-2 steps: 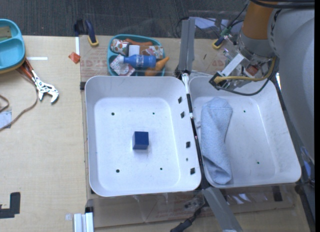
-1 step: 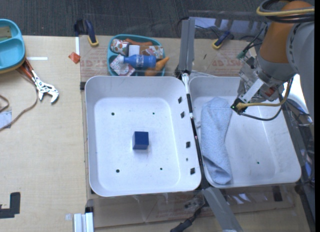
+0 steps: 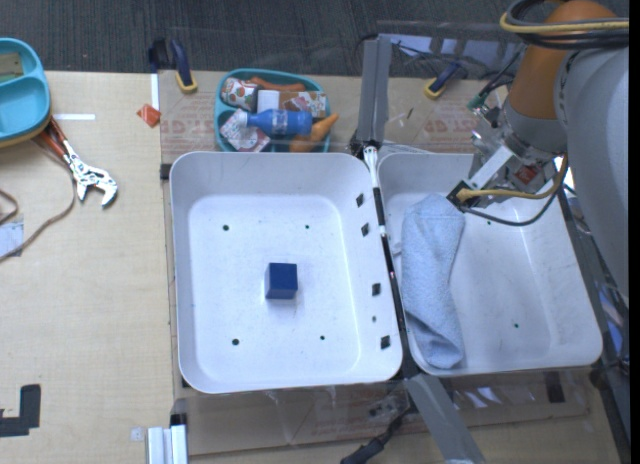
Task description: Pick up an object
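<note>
Reaching: my arm (image 3: 560,72) slants in from the right.
Gripper (image 3: 462,195): at towel's (image 3: 432,272) top edge; grip unclear.
Cube (image 3: 282,280): left bin (image 3: 200,282).

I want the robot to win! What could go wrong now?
The gripper sits at the top edge of the pale blue towel in the right bin. The towel is floppy, so it might slip or only partly lift. It also lies along the wall between the bins, where it could snag. The blue cube is far off in the left bin.

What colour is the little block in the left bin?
Dark blue block, seen in the camera view.
</note>
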